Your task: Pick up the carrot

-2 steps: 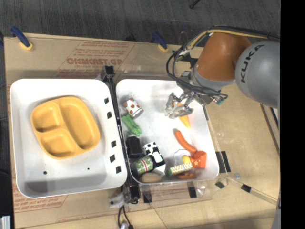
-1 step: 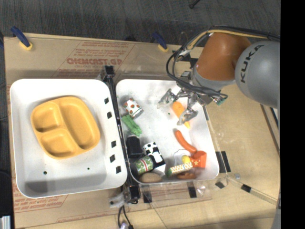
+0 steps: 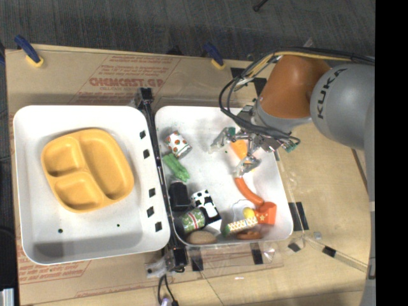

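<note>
Nearest the camera, the grey arm (image 3: 341, 104) with its orange band reaches over the right bin (image 3: 191, 116). Its gripper (image 3: 241, 148) hangs at two o'clock in that bin, fingers spread wide with an orange piece between them. At five o'clock from it lies the carrot (image 3: 247, 191), just beside the fingertips.

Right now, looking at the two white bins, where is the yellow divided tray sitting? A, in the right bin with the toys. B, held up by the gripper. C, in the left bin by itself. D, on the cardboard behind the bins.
C: the yellow divided tray lies in the left bin, apart from the toys, which are in the right bin.
</note>
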`<state>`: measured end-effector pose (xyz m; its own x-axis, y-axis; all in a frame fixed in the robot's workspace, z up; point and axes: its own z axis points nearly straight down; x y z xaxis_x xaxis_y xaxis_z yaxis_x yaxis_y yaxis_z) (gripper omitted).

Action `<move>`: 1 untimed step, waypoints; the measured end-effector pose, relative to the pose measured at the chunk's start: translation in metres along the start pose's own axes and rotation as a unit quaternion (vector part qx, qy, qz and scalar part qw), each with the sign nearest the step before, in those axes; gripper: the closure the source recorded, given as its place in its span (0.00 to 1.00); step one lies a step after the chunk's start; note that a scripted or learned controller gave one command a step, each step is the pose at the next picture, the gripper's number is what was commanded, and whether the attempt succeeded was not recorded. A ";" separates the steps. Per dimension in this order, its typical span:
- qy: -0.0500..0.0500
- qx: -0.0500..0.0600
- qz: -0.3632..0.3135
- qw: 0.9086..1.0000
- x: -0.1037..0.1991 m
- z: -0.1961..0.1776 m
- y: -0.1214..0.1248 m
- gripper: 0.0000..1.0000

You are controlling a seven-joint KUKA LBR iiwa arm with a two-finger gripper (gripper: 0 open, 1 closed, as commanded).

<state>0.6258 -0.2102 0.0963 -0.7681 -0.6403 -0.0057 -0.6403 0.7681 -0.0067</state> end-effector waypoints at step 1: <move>-0.002 0.002 -0.003 1.000 -0.003 -0.012 -0.001 1.00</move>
